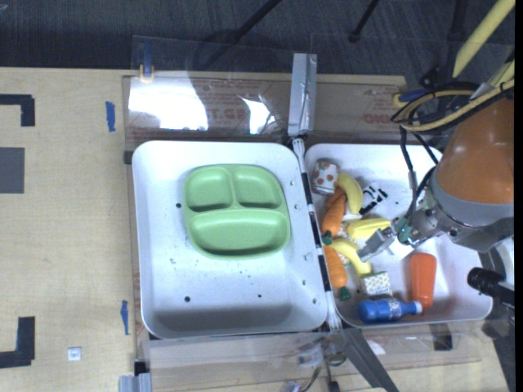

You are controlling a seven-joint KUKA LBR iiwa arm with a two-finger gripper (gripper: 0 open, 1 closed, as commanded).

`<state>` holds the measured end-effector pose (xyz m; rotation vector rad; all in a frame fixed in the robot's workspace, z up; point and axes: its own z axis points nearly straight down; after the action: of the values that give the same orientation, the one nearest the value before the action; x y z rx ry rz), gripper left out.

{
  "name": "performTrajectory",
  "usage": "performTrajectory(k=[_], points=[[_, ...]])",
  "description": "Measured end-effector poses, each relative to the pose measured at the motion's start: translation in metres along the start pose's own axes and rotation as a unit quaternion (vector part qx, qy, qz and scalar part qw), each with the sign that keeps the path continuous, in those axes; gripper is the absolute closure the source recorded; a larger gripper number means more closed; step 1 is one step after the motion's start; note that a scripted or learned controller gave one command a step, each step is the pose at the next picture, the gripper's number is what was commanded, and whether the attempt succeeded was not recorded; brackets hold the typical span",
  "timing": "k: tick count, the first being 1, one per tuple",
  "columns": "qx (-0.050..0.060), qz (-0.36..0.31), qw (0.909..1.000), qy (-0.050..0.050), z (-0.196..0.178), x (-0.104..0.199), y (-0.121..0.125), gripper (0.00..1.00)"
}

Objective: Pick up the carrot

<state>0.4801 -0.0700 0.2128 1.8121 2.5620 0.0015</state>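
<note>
An orange carrot (333, 211) with a green end lies tilted in the right bin (458, 307), close to its left wall. A second orange carrot-like piece (336, 269) lies just below it along the same wall. My gripper (372, 244) hangs over the middle of the right bin, to the right of both, above the yellow bananas (365, 229). Its two metal fingers (378, 236) point left and stand slightly apart, with nothing between them.
The right bin also holds another banana (351, 190), an orange bottle (422, 277), a blue bottle (386, 309), a small speckled cube (377, 283) and a white-and-brown toy (325, 174). The left bin (163, 284) holds a green divided plate (237, 209).
</note>
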Motion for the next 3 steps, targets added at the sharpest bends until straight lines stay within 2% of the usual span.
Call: performTrajectory(k=[1,2,3], points=[[0.000,-0.087,0.9962,0.000,-0.073,0.054,0.026,0.00],[0.001,-0.253,0.9674,0.001,0.015,0.069,0.024,0.00],[0.002,-0.173,0.9850,0.003,0.029,0.053,0.018,0.00]])
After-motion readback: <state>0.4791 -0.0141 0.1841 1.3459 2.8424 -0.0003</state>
